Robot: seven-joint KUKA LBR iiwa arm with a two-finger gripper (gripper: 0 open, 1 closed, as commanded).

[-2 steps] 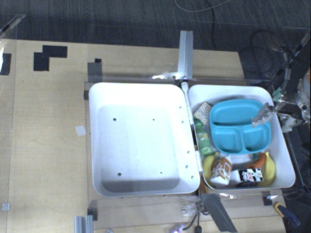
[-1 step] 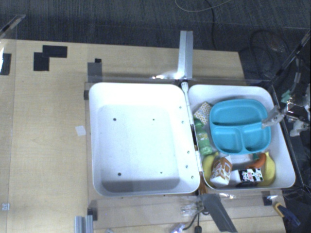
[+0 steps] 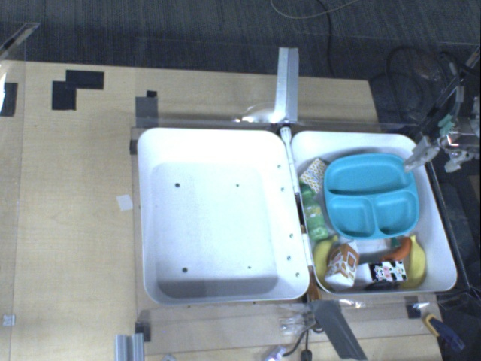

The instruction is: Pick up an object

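Looking first at the gripper (image 3: 418, 153), we find it at the upper right corner of the right bin (image 3: 449, 273), with a pale metallic finger slanting down toward the corner of the blue divided tray (image 3: 371, 194). We cannot tell whether it is apart or together, since its tip is small and blurred against the bin's rim, and we see no object in it.

Taking the blue divided tray as our landmark, we see it lying in the upper part of the right bin, tilted a little, with one long compartment above and two smaller ones below. Just left of the tray, a patterned packet (image 3: 313, 174) leans against the bin's wall, and below that packet lies a green object (image 3: 313, 218). Below the tray, along the bin's lower edge, we note a small carton with an orange and white print (image 3: 343, 265), a yellow piece (image 3: 322, 256) beside it, a black and white item (image 3: 388, 272), an orange piece (image 3: 402, 249) and another yellow piece (image 3: 417, 265).

Well left of the tray, beyond the dividing rim, sits the left bin (image 3: 218, 209) on the tabletop (image 3: 68, 216).
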